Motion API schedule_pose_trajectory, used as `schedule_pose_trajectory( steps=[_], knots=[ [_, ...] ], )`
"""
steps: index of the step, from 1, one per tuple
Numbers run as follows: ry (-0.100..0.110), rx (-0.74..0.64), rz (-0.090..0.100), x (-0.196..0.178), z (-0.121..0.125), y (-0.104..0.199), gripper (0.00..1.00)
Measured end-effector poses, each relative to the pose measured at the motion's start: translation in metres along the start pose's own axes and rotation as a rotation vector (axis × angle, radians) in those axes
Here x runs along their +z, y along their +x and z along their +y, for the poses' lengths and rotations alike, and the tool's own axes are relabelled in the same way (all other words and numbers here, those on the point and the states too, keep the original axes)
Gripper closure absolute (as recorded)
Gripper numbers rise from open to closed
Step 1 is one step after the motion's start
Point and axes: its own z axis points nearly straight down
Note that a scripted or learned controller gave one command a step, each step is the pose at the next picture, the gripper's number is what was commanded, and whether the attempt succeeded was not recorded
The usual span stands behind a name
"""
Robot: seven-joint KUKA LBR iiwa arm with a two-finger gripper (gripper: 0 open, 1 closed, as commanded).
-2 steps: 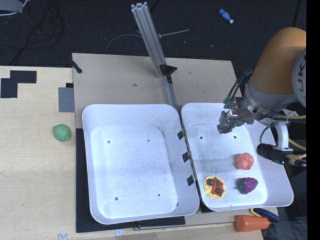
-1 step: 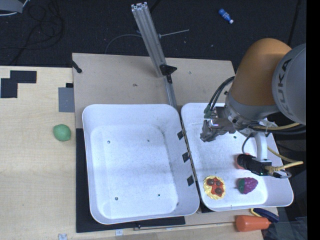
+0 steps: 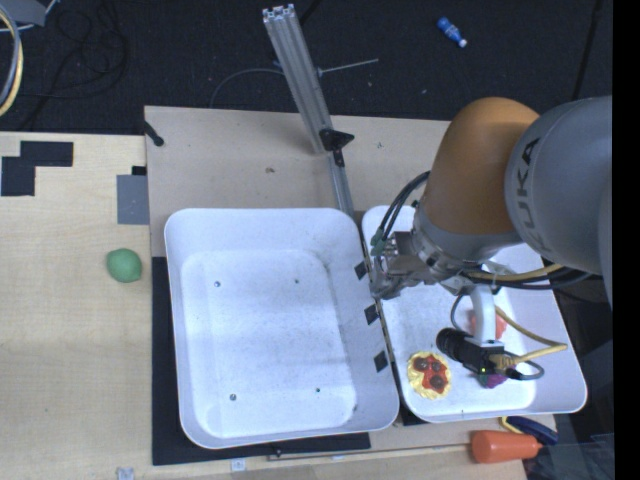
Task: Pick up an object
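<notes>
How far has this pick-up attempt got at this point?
Done: nothing looks lifted; the yellow toy with red spots lies on the floor of the right bin. In hand: the arm hangs over that bin, the pincer low by its left wall. Left: grasping and raising an object.

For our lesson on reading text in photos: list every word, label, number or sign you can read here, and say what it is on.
"KUKA": on the grey casing of the arm, running sideways, with the last letter hard to make out on the curve.
Nothing else in the picture carries text that can be read.
</notes>
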Motion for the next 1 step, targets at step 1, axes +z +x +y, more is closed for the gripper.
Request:
schedule_pose_trajectory(
  steps=[1],
  knots=[
    [-0.002,-0.001,0.001,-0.0102,-0.0238,0.0527,1.00]
  ],
)
